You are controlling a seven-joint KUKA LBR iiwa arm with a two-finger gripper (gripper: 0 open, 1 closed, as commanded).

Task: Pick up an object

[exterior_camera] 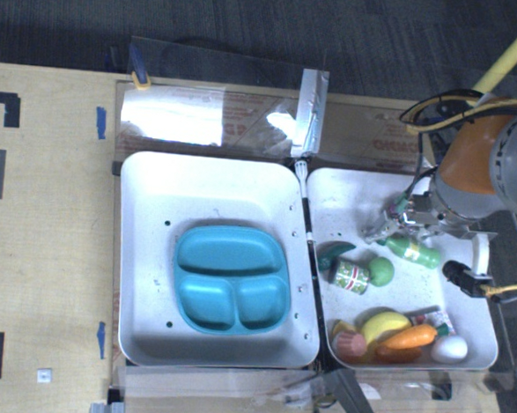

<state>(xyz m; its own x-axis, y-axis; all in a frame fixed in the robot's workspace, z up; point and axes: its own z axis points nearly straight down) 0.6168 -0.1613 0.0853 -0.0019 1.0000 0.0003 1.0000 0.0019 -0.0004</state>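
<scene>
Green bottle: you are seeing it lying on its side in the right bin, upper middle, just under the end effector.
End effector: it is hanging low over the bottle's left end; you cannot tell whether it is spread or closed.
Arm: it is reaching in from the right, orange band above the wrist, wrist pointing down and left.
Neighbours: a small can and green ball are lying mid-bin; banana, carrot and egg are crowding the near wall.
Left bin: it is holding a blue divided tray.
Surface: pale wood is lying around both bins.
</scene>
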